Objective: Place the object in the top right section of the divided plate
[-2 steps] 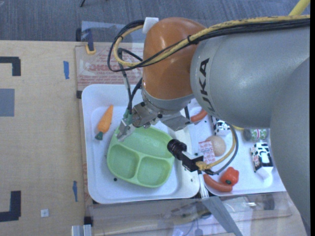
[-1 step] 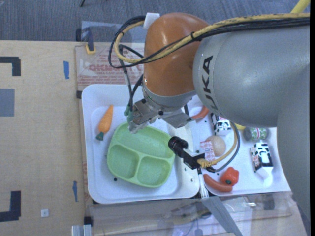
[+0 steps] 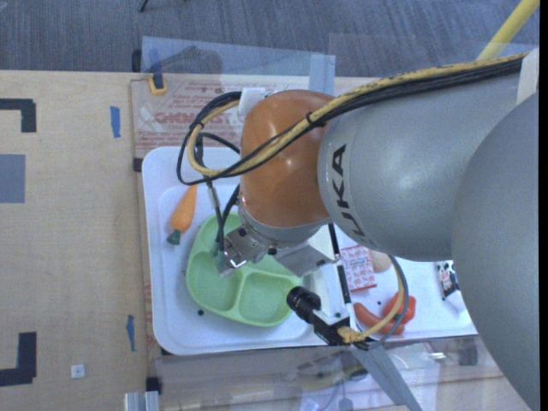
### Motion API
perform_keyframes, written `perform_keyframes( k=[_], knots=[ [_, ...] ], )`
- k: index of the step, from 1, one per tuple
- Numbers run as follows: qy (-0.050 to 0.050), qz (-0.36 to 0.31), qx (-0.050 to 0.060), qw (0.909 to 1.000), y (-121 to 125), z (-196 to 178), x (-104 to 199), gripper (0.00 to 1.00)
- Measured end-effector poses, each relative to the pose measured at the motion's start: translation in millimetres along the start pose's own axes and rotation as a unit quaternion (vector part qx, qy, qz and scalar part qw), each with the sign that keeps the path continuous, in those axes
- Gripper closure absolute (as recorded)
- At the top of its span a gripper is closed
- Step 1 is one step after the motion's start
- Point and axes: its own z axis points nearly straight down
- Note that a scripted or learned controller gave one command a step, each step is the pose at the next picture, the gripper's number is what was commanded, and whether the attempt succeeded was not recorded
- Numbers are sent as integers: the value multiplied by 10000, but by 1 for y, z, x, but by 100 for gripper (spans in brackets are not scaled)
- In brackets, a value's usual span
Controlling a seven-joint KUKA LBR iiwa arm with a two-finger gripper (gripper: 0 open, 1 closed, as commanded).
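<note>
On the left lies bare counter (image 3: 77, 229). Next comes the white bin (image 3: 163, 315), with a toy carrot (image 3: 182, 212) near its left wall. Just right of the carrot sits the green divided plate (image 3: 240, 298), and the hand (image 3: 229, 255) hangs low over the plate's upper part. Whether it carries anything I cannot tell; the wrist hides it. This looks like the placing step. The next move calls for settling over the top right section and letting go there. Further right lies a red object (image 3: 381, 312).

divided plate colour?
Light green; the divided plate shows best in the camera view, partly under the arm.
</note>
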Motion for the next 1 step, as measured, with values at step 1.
perform_keyframes(
  k=[1],
  knots=[
    [-14, -1168, -30, 9931, 13, -61, -45, 100]
  ],
)
